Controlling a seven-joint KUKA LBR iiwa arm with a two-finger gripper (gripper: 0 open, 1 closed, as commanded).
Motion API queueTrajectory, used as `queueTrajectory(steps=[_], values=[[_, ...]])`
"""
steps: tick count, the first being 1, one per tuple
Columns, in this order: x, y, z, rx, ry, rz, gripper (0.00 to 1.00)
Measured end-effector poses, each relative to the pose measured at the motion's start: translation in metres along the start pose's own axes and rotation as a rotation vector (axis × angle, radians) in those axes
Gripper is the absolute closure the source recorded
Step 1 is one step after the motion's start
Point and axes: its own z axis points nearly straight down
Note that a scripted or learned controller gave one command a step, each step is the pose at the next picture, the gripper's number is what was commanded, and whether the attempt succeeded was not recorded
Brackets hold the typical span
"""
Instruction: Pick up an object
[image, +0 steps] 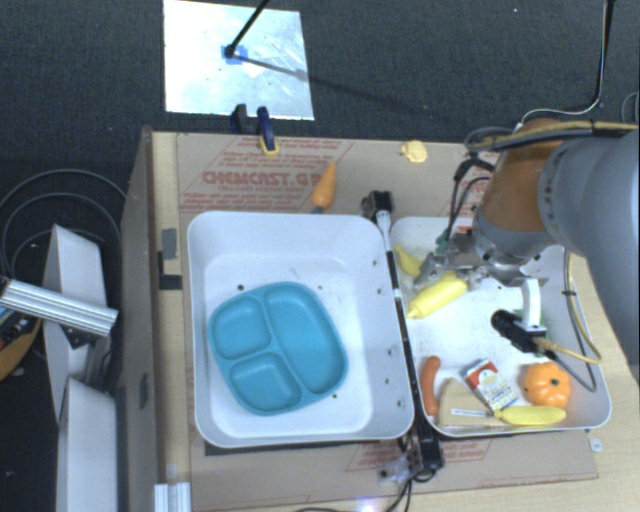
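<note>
Yellow cob, the object nearest the tool, lies tilted on the floor of the right bin, just at 7 o'clock from the gripper. From my remote screen I cannot tell whether the two touch, nor whether the gripper is open or closed. The grey arm comes in from 3 o'clock over that bin's upper half.

A second yellow piece sits at 9 o'clock from the gripper, against the bin's left wall. Toward 6 o'clock, along the near wall, I see a red sausage, a tan wedge, a small red-and-white box, a yellow banana and an orange pumpkin, packed close together.

The left bin, at 9 o'clock, holds a blue divided plate lying flat.

On the cardboard-covered bench beyond the bins, at 11 o'clock from the gripper, a carrot rests just outside the left bin's far rim, and a small yellow lump lies at 12 o'clock.
</note>
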Motion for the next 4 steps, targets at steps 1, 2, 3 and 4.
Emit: queueTrajectory(steps=[1,2,3,4], values=[[0.0,0.001,-0.013,-0.004,0.0,0.0,1.0],[0.0,0.001,-0.013,-0.004,0.0,0.0,0.0],[0.001,-0.018,0.016,0.0,0.0,0.0,0.0],[0.001,-0.016,0.003,-0.007,0.0,-0.001,1.0]])
